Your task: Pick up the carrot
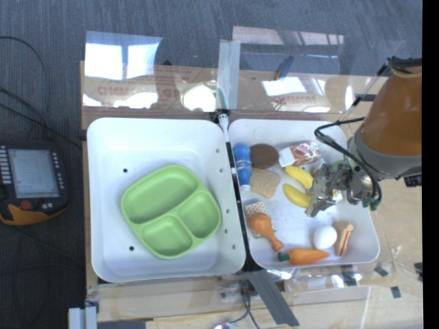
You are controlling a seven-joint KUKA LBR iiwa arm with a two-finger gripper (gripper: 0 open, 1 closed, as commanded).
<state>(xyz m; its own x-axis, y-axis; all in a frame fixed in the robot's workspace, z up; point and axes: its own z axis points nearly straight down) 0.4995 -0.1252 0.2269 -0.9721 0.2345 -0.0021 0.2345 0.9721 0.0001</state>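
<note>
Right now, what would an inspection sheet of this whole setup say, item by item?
Surface: two white bins side by side, left bin and right bin.
Job's thing: carrot lies at the right bin's near edge, untouched.
Clutter: green divided plate in the left bin; in the right bin, two bananas, egg, chicken drumstick, blue bottle, brown cookie, cracker, hot dog.
Gripper: gripper hangs over the right bin beside the bananas, apart from the carrot.
Cables: dark cables loop at the wrist.
Surroundings: handheld control pad on grey carpet, left of the bench.
</note>
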